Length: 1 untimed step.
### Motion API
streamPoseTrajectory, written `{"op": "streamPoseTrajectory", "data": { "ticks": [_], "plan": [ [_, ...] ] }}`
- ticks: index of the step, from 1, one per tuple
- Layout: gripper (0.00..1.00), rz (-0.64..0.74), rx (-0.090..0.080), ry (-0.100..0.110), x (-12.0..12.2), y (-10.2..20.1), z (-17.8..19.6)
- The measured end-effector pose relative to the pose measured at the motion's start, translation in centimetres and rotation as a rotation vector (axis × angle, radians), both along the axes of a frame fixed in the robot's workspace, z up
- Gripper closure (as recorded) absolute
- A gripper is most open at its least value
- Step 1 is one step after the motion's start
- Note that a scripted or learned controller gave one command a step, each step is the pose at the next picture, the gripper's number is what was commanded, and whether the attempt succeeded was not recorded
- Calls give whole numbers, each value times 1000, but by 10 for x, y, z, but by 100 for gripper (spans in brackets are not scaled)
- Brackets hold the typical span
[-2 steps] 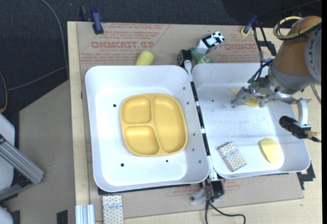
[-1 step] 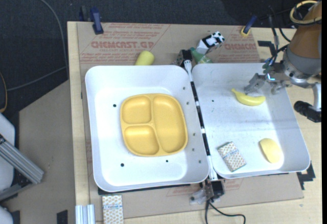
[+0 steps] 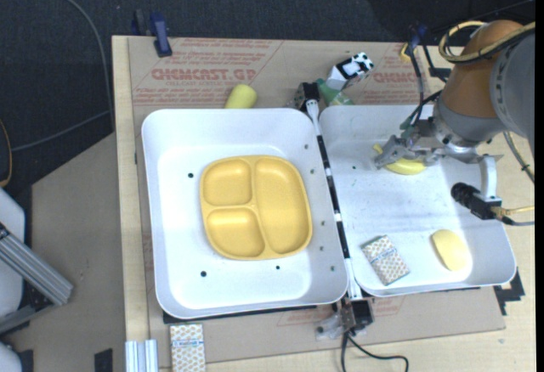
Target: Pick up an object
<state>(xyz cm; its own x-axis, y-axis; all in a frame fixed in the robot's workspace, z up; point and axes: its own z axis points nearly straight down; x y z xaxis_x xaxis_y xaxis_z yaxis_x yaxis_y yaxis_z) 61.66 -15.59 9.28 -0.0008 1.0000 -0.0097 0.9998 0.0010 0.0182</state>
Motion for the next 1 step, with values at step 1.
{"op": "streamPoseTrajectory", "data": {
  "ticks": [1],
  "plan": [
    [0,0,7,15,51,-51,72]
  ]
}}
